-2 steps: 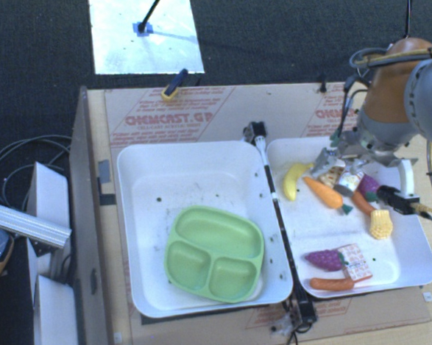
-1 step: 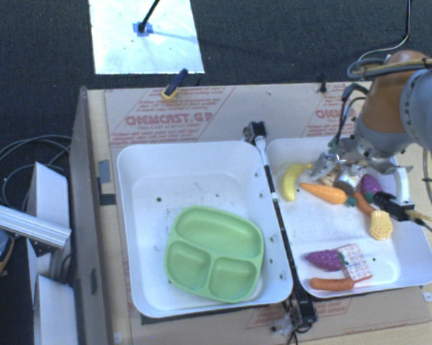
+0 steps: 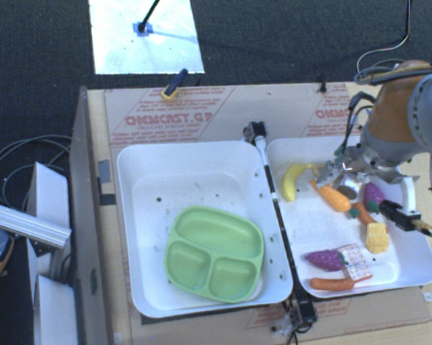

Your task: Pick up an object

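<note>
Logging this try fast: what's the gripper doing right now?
Gripper: low in the right bin, by the carrot and banana; open or closed cannot be told.

I see two bins side by side on worktop (image 3: pixel 197 110). Left bin (image 3: pixel 141 210): divided tray (image 3: pixel 214 254) toward 5 o'clock. Right bin (image 3: pixel 422 264): toy foods; banana (image 3: pixel 293 179) at 10 o'clock.

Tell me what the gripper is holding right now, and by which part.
It cannot be told. The gripper is low in the right bin, among the banana and the carrot, but no item shows between its fingers.
</note>
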### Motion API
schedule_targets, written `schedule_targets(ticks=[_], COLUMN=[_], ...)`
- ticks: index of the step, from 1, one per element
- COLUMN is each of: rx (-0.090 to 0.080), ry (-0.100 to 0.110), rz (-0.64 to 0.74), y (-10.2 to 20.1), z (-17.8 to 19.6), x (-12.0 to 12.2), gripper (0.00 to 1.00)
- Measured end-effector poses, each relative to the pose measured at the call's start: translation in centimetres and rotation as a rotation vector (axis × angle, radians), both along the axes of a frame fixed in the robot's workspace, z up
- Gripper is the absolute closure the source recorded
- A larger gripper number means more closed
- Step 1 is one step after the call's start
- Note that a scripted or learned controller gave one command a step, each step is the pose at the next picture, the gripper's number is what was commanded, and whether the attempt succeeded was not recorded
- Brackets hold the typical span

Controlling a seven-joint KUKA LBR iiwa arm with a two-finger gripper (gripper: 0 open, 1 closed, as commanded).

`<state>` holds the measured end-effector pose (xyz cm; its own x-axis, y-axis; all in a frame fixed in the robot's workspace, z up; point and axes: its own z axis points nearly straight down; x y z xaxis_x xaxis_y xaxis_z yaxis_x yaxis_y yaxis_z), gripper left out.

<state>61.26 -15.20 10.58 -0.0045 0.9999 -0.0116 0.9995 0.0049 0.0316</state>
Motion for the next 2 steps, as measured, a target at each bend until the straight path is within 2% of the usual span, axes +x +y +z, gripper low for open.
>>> schedule_targets(ticks=[1,2], rx=[0.003,0.009], ry=[-0.001,0.025], rz=[0.001,-0.001], y=[0.9,-2.8], z=[-0.2,8.3], x=[-0.5,5.7], gripper=[0.00,0.00])
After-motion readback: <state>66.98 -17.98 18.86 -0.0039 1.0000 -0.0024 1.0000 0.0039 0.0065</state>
